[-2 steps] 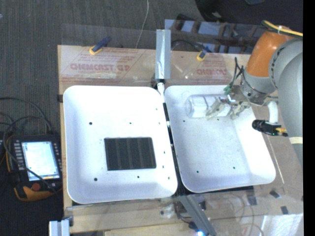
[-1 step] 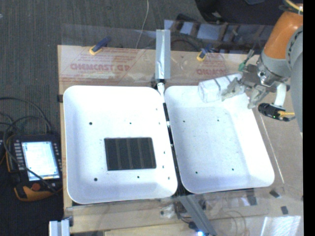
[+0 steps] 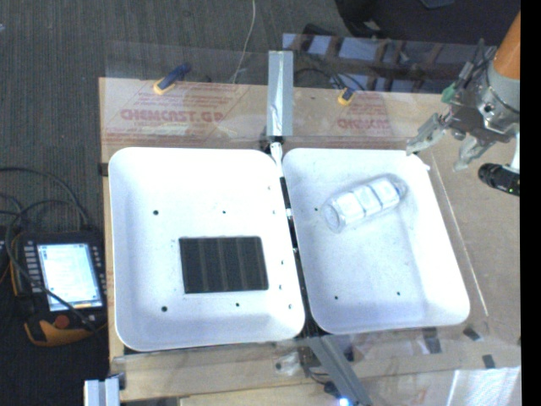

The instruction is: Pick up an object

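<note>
A clear plastic pack (image 3: pixel 365 201) holding white round items lies tilted in the upper middle of the right bin (image 3: pixel 439 294). A dark ribbed rectangular pad (image 3: pixel 224 264) lies flat in the left bin (image 3: pixel 135 184). My gripper (image 3: pixel 444 145) hangs at the far right, above and beyond the right bin's upper right corner, well apart from the pack. Its two fingers are spread with nothing between them.
A grey metal post (image 3: pixel 280 93) stands at the back between the bins. Yellow clamps (image 3: pixel 172 77) sit on the wooden board behind. A handheld controller with a lit screen (image 3: pixel 63 276) lies on the floor at the left.
</note>
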Available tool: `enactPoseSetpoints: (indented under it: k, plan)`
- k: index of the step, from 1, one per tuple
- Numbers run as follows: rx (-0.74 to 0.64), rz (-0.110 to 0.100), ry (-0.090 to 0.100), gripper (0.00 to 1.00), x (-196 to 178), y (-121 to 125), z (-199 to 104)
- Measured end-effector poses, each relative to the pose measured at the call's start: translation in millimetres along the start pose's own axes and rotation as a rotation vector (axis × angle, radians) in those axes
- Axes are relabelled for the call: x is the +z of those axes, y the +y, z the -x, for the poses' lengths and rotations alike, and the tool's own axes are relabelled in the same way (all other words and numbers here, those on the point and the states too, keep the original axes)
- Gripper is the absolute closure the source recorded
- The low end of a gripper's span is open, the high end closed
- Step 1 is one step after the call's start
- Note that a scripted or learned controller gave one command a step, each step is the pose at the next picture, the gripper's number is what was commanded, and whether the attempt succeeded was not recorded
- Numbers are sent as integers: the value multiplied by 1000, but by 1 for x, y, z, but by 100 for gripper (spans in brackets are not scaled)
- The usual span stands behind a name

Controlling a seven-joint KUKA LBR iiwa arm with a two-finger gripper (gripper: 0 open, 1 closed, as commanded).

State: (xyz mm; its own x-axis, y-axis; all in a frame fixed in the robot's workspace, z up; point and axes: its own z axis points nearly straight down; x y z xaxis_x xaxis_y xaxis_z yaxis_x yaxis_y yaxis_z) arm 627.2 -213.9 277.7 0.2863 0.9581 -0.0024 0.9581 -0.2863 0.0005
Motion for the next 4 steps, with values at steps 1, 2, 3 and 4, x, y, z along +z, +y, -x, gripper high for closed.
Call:
enactPoseSetpoints:
  k: [1, 2, 3, 4]
  plan:
    - [-133, -1, 3, 0, 145, -11, -40]
    - [-194, -2, 2, 0, 150, -59, -51]
    - [-274, 17, -1, 0, 185, -98, -64]
    - [-135, 14, 2, 0, 186, -28, -68]
